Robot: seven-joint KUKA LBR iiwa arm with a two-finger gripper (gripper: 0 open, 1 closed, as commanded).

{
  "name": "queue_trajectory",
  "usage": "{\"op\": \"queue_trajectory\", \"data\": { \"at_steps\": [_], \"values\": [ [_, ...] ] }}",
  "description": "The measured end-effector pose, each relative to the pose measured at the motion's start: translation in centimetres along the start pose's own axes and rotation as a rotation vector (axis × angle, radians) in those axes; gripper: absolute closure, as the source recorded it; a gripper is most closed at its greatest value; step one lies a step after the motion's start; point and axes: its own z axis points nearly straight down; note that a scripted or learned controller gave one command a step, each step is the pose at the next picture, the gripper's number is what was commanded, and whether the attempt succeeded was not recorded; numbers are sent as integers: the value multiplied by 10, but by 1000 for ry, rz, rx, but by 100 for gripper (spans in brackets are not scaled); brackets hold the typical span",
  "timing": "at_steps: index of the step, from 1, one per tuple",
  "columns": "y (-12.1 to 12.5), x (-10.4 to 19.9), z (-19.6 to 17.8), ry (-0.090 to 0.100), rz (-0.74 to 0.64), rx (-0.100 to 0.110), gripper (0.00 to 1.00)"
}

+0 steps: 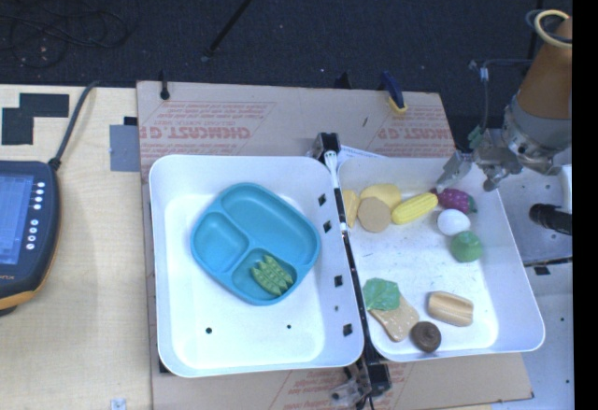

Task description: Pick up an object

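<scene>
- Camera view: the gripper [475, 167] hovers over the right bin's [512, 332] far right corner, fingers spread, nothing between them.
- Just beneath sits a purple toy vegetable [456, 199], touching the yellow corn [414, 207]; a white egg [453, 221] and a green piece [465, 247] lie just nearer.
- Along the near edge: a bread roll [450, 307], a brown round piece [426, 335], a green leafy piece [380, 292].
- The left bin [187, 343] carries a blue divided plate [224, 235].
- Likeliest pick is the purple one: probably light, hard plastic, rather slick. Pinch across its narrow middle, and watch the crowding corn.
</scene>
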Motion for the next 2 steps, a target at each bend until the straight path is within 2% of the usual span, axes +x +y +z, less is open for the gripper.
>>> {"op": "queue_trajectory", "data": {
  "at_steps": [1, 2],
  "values": [
    [2, 1, 63, -2, -1, -9, 0],
    [8, 4, 82, 4, -5, -19, 0]
  ]
}}
